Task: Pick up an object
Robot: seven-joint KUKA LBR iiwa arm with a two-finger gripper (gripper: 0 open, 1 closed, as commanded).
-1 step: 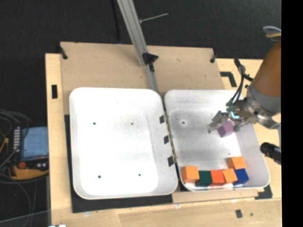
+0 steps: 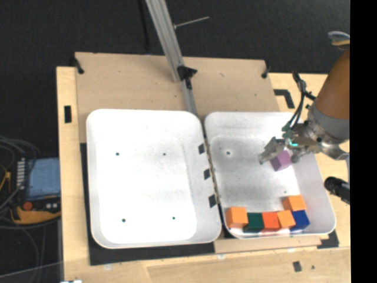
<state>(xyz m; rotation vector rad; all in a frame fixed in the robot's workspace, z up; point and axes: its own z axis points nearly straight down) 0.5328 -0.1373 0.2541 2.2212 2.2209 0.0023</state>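
A grey robot arm with an orange band (image 2: 336,93) reaches in from the right over a wooden worktop (image 2: 171,81) carrying two shallow white bins side by side. Its jaws (image 2: 285,152) hang above the middle of the right bin (image 2: 235,134), clenched on a small purple block (image 2: 282,160), which shows between the fingers and sits tilted, clear of the other pieces. Along the near edge of the same bin lies a cluster of blocks packed closely together: an orange block (image 2: 237,216) at the left end, a green block (image 2: 254,221) just beside it, a red-orange block (image 2: 270,220), another orange one (image 2: 285,218), a blue block (image 2: 300,218) at the right end, and a further orange block (image 2: 294,203) just behind the blue one. The left bin (image 2: 144,175) shows a bare white floor marked with a few small dark dots. A grey metal pole (image 2: 168,37) slants from the far edge of the worktop towards the gap between the bins. Off the worktop's left side, a blue box (image 2: 44,177) sits among dark cables on the black floor.
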